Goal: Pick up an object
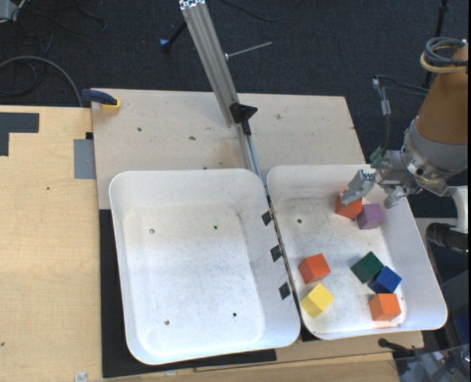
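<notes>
The right bin (311, 205) holds several small blocks. A red block (348, 208) and a purple block (371, 216) lie side by side near its far right corner. My gripper (375, 196) hangs over these two, open, its left finger just above the red block and its right finger beyond the purple one. Nothing is held between the fingers. Nearer the front lie an orange block (314, 267), a yellow block (317, 299), a green block (367, 267), a blue block (387, 279) and another orange block (385, 306).
The left bin (188, 253) stands beside the right one, with black clips along the shared rim (274, 237). A slanted aluminium rail (216, 62) rises behind the bins. The wooden bench top (36, 237) stretches to the left.
</notes>
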{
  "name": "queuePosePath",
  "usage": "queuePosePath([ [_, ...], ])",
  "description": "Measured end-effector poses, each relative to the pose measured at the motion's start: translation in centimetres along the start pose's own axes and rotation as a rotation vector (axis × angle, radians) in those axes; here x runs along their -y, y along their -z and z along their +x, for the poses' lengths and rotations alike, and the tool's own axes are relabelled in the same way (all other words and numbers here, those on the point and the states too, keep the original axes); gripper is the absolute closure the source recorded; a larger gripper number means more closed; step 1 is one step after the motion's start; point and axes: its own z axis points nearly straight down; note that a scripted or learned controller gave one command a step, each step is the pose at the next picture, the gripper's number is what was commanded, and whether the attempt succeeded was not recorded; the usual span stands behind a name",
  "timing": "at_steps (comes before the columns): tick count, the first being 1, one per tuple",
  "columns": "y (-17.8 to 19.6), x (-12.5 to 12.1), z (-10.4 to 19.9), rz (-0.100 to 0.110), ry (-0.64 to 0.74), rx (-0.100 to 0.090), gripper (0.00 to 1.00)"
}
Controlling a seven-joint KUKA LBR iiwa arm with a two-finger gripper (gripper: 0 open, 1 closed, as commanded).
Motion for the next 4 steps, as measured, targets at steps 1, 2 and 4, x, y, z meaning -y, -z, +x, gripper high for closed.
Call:
queuePosePath([
  [1,6.0,7.4,6.1,-0.002,0.009,-0.003,0.00],
  [2,1.3,9.6,6.6,0.007,0.004,-0.001,0.00],
  [4,1.2,4.4,5.7,0.001,0.008,0.001,0.00],
])
